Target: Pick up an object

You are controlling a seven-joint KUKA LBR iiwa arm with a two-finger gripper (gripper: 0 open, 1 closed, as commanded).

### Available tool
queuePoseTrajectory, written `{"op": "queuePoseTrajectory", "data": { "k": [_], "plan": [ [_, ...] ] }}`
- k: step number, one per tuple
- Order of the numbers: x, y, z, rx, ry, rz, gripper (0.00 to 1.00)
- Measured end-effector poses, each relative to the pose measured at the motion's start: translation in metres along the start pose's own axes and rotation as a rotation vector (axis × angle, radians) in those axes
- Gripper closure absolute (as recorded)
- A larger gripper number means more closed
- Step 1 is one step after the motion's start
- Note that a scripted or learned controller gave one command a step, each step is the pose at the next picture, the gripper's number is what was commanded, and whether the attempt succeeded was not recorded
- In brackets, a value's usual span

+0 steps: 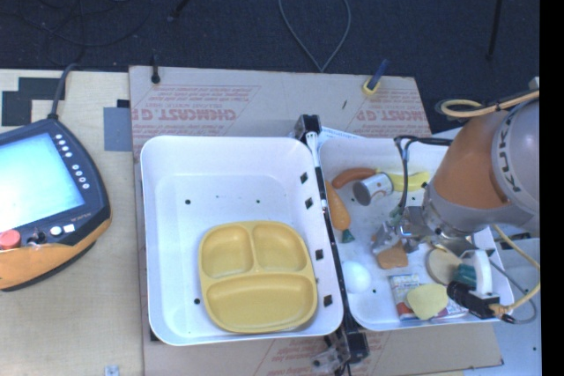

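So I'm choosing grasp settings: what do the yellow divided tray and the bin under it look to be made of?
The yellow divided tray looks like moulded plastic with a matte finish: one even colour, rounded compartment ridges, only a soft sheen. The left bin seems thin, smooth white plastic, slightly glossy, with rounded corners and a rolled rim. Neither is certain from this view.

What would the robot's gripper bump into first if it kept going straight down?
Probably the brown, bread-like piece lying in the right bin. The gripper points down just above it, though from this slanted view its height over the piece is hard to judge.
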State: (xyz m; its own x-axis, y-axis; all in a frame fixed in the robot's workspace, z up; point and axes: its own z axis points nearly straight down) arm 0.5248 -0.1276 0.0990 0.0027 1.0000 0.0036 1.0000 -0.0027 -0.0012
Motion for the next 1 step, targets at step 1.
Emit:
{"op": "queuePoseTrajectory", "data": {
  "k": [1],
  "plan": [
    [0.0916,0.02,-0.0881,0.001,-0.002,-0.004,1.0]
  ]
}}
